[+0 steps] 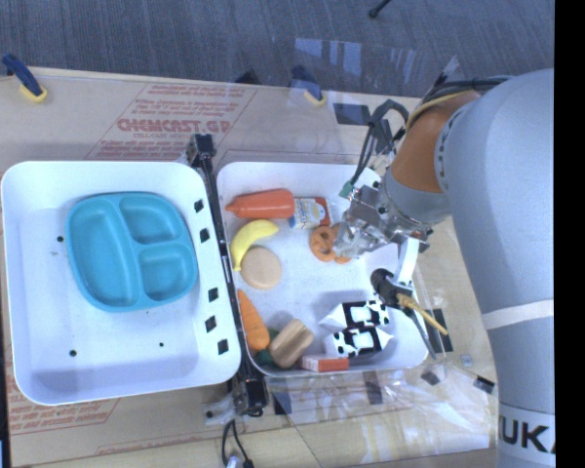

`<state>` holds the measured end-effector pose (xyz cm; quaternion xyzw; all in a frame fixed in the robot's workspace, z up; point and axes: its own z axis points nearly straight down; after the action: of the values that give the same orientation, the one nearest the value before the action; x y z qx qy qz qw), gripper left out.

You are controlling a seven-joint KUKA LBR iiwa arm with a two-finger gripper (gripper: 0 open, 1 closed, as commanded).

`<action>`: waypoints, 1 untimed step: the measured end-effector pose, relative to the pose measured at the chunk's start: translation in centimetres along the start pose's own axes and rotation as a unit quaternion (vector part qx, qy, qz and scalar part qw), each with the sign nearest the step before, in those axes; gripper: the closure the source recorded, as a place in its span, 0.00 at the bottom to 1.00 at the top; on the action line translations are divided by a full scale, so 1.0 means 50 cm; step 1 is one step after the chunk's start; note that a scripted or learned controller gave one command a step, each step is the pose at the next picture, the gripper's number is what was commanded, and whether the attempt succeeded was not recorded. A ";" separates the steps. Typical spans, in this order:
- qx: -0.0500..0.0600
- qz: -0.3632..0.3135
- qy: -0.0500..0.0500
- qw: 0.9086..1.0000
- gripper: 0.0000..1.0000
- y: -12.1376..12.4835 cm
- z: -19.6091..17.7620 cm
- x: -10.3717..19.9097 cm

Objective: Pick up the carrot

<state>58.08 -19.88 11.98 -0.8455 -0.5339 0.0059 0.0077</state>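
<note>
Carrot (253, 321) first: we see it low in the right bin (409, 357), lying along the wall nearest the left bin (19, 261), a short tapered orange piece with a smooth, plastic-looking skin, its lower end just beside a tan bun (291, 342). The gripper (344, 239) hangs over the upper middle of that same bin, right by an orange ring (323, 245), well apart from the carrot. Whether the claw is apart or together we cannot tell from this angle, and nothing is visibly held. So we judge this the approach step, with the pick not yet begun. The next move, as we read it, calls for a traverse down and toward the dividing wall, then a descent with the claw turned across the carrot's narrow width. It's tight there: wall on one side, bun at the tip, a pale round lump (261, 268) and a yellow banana (251, 239) just above. Watch the long orange-red sausage (261, 204) at the top of the bin too, similar in colour and an easy mistake. A black-and-white checkered block (362, 328) sits to the carrot's right, and a glossy blue divided plate (132, 250) sits in the left bin.
</note>
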 end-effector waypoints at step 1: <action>-0.014 -0.060 0.000 0.998 1.00 -0.086 -0.411 0.008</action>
<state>54.77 -17.81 32.63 -0.8120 -0.5837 -0.0021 -0.0037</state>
